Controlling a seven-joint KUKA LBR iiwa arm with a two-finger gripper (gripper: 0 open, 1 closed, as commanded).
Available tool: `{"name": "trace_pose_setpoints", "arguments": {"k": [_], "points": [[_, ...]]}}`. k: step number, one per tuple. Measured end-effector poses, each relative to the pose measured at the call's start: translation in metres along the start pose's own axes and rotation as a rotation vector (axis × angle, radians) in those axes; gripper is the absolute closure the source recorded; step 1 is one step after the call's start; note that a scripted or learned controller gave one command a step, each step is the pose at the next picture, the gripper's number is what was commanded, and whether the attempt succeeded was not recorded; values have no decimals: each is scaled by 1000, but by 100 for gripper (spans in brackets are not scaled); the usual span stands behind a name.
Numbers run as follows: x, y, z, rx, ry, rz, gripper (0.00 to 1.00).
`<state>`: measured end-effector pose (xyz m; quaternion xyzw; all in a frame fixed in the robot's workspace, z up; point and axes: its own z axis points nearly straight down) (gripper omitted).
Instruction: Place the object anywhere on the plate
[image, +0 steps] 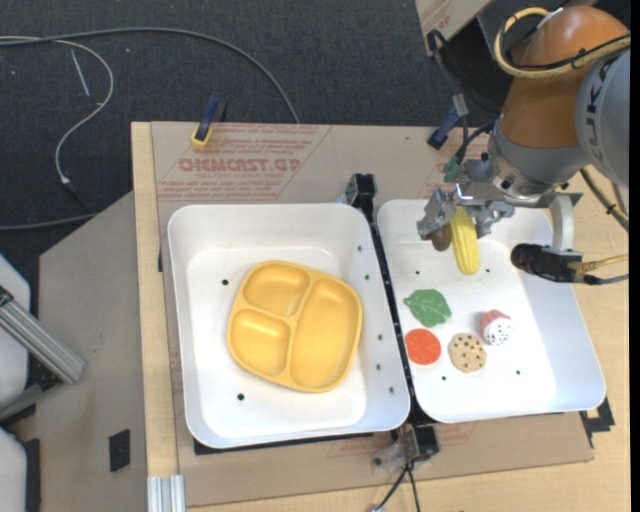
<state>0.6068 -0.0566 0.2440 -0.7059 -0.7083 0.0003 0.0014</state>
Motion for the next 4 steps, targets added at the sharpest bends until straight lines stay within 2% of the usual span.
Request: {"name": "trace_pose_setpoints", "arguments": {"k": [1, 3, 4], "points": [[50, 5, 12, 1, 0, 0, 100], [151, 18, 3, -4, 0, -2, 100], [148, 18, 3, -3, -1, 2, 0]]}}
